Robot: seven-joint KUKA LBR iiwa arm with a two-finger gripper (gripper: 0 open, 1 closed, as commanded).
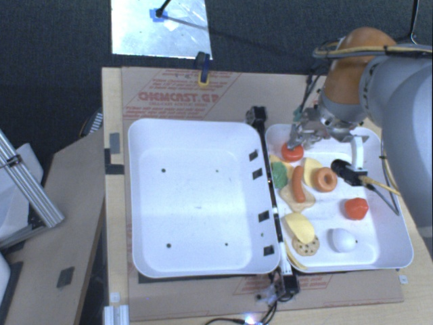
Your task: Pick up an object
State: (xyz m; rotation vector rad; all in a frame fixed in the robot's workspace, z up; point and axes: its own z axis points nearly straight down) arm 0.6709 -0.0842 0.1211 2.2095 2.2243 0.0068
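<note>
While the arm reaches in from the right, we see in the camera view its gripper lowered over the far-left corner of the right bin, directly above or touching a small red-orange round object. Whether that object sits between the gripper's two sides we cannot tell, since the wrist hides the contact.

Other candidates lie nearby in the same bin: a green piece by the left wall, a sausage-shaped item on a pale slice, a ring like a doughnut, a red tomato-like piece, a white egg shape, a yellow piece and a cookie toward the near side. The left bin lies alongside.

We judge the step in hand to be the descent or closing on the red-orange object. The next move calls for a firm closure about it, then a straight lift clear of the green piece and sausage close beside it.
</note>
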